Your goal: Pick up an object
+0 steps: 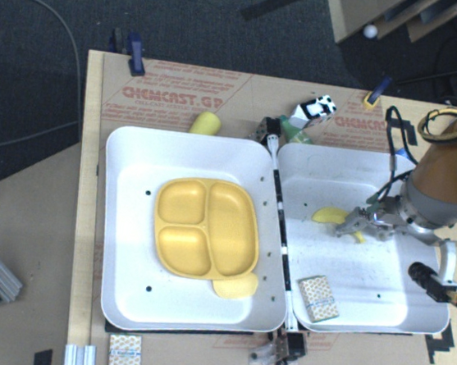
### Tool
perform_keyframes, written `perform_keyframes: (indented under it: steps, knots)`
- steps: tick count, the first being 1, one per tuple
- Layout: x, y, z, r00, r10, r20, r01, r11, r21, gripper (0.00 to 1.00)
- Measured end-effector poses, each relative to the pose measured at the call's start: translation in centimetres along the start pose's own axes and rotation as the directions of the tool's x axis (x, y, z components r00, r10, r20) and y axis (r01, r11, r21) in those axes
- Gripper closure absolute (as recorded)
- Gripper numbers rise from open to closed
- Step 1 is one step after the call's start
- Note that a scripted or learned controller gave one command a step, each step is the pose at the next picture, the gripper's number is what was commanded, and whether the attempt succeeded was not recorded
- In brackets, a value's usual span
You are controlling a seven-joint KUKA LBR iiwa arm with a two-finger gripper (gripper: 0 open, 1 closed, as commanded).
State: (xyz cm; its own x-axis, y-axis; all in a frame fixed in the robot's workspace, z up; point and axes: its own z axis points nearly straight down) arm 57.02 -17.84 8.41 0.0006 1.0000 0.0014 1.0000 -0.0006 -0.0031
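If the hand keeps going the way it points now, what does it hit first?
Most likely the small yellow object in the right bin. The hand points left, its tip right beside that piece. Height above it is unclear from this slanted view.

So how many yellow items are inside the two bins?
3: a divided tray and a flat piece beneath its edge, left bin; a small object by the gripper, right bin.

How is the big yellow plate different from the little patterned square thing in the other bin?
The yellow plate is much bigger than the patterned packet. The plate is plain yellow with three sections; the packet is pale with a speckled print. The plate sits mid left bin; the packet lies by the near edge of the right bin. Both lie flat, away from the hand.
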Motion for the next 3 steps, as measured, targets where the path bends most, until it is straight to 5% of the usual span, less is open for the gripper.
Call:
perform_keyframes:
  steps: [1, 2, 3]
  knots:
    - [7.9, 5.6, -3.3, 1.000, -0.003, 0.001, 0.003, 1.000, -0.005, 0.00]
    - [5.1, 3.1, 0.0, 1.000, 0.000, 0.001, 0.000, 1.000, 0.000, 0.00]
    - [5.2, 3.1, -1.1, 1.000, 0.000, 0.001, 0.000, 1.000, -0.003, 1.00]
